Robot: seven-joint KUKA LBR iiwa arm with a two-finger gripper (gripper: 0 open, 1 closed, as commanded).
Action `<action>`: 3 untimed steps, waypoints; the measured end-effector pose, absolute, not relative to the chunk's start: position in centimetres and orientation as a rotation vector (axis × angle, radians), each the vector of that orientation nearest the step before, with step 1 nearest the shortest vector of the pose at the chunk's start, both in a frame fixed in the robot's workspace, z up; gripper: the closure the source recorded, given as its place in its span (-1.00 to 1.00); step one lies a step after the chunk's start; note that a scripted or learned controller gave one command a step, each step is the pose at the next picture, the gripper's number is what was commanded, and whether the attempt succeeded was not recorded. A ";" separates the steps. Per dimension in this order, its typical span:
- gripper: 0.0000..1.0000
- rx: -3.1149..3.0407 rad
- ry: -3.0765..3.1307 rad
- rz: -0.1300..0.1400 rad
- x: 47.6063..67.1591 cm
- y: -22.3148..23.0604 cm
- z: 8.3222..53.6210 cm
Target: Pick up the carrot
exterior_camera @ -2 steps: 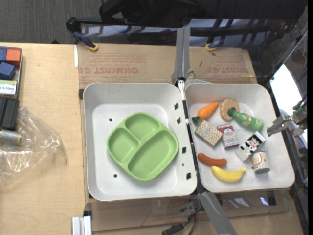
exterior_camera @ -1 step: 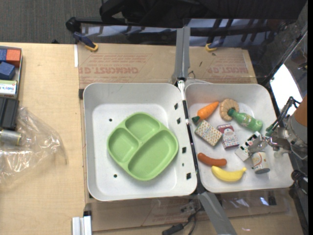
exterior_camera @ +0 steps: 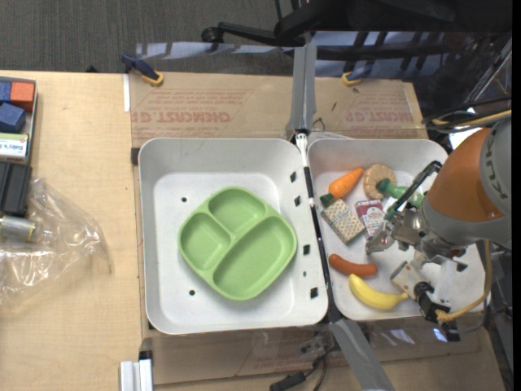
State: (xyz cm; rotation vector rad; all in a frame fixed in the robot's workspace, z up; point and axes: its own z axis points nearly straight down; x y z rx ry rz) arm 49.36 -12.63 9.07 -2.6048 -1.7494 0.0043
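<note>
The orange carrot (exterior_camera: 346,182) lies tilted in the upper left of the right bin (exterior_camera: 358,304), its green top beside a round cookie (exterior_camera: 378,180). My gripper (exterior_camera: 391,228) hangs low over the middle of that bin, below and to the right of the carrot, apart from it. Its dark fingers (exterior_camera: 381,236) point left toward a small red packet (exterior_camera: 370,216). I see nothing held between them.
A checkered sandwich block (exterior_camera: 343,221), a red sausage (exterior_camera: 353,265) and a yellow banana (exterior_camera: 377,292) share the right bin. A green divided plate (exterior_camera: 238,243) sits in the left bin (exterior_camera: 155,243). A crumpled plastic bag (exterior_camera: 49,235) and boxes lie at left.
</note>
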 end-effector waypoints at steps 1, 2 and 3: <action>1.00 -2.607 -1.744 0.005 49.3 -12.7 10.0; 1.00 -2.632 -1.713 0.005 54.7 -13.6 9.1; 1.00 -2.722 -1.563 -0.001 62.0 -18.0 9.3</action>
